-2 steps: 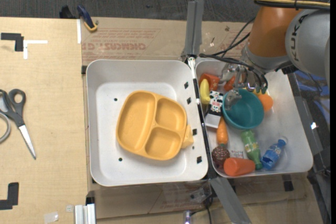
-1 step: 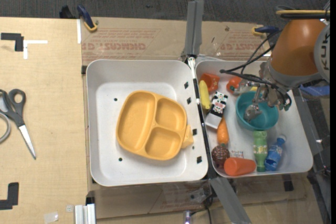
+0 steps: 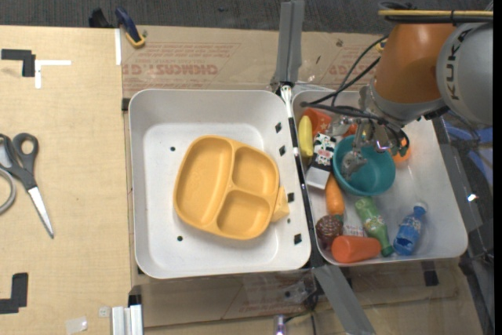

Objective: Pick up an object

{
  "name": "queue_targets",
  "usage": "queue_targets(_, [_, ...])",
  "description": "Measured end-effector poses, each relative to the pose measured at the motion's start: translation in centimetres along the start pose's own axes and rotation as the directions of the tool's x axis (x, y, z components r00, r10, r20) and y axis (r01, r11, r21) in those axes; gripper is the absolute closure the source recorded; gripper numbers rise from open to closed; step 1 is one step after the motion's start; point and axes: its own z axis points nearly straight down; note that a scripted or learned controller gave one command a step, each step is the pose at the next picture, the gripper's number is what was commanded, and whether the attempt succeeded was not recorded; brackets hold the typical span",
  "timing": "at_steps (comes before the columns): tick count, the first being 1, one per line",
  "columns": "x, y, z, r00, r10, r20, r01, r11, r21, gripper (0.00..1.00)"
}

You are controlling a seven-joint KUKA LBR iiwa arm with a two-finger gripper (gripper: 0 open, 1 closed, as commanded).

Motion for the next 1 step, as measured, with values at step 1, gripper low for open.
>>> queue_targets(1, [6.36, -3.79, 0.0, 0.999, -0.039, -0.002, 0.039, 0.999, 0.0, 0.0])
